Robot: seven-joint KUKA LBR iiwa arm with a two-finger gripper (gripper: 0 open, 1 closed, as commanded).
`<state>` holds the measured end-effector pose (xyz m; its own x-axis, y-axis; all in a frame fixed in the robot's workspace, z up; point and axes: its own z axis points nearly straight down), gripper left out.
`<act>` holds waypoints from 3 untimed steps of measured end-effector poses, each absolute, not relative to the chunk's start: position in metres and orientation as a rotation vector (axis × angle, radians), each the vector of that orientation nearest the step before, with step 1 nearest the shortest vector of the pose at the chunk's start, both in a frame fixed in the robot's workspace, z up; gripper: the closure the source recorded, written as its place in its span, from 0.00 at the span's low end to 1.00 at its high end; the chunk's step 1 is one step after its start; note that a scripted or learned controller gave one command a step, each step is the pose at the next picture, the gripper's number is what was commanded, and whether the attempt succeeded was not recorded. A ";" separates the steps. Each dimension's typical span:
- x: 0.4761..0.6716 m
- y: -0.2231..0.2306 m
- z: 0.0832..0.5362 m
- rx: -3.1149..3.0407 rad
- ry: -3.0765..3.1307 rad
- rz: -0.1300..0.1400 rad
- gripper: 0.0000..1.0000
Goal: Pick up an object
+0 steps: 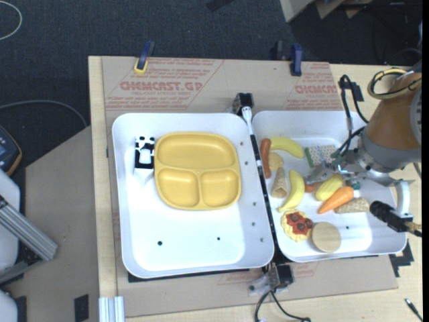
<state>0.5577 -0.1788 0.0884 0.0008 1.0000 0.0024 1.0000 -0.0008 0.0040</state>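
The right bin point(348, 121) holds several toy foods. Along its left side lie a red sausage point(266, 156), a banana point(287, 145), a second banana point(295, 192) and a tan cone point(279, 178). Toward the front sit a pizza slice point(297, 225) and a round tan disc point(326, 237). An orange carrot point(335, 199) and a yellow piece point(328, 188) lie mid-bin. My gripper point(330, 171) hangs low over the middle of this bin, just above the yellow piece and the carrot and beside a green-edged grey block point(320, 154). Nothing visibly sits in it.
The left bin point(127, 200) carries a yellow divided plate point(198, 170) and a small black-and-white item point(144, 154). My arm's grey and orange wrist point(392, 129) covers the right bin's right side. A black cable point(348, 106) runs over its back rim.
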 end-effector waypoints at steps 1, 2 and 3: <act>0.559 -0.179 0.102 2.215 2.217 0.009 1.00; 0.568 -0.185 0.151 2.216 2.217 0.004 1.00; 0.573 -0.191 0.214 2.213 2.216 0.006 1.00</act>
<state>0.5729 -0.1910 0.2140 -0.0010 1.0000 -0.0042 1.0000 0.0011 0.0095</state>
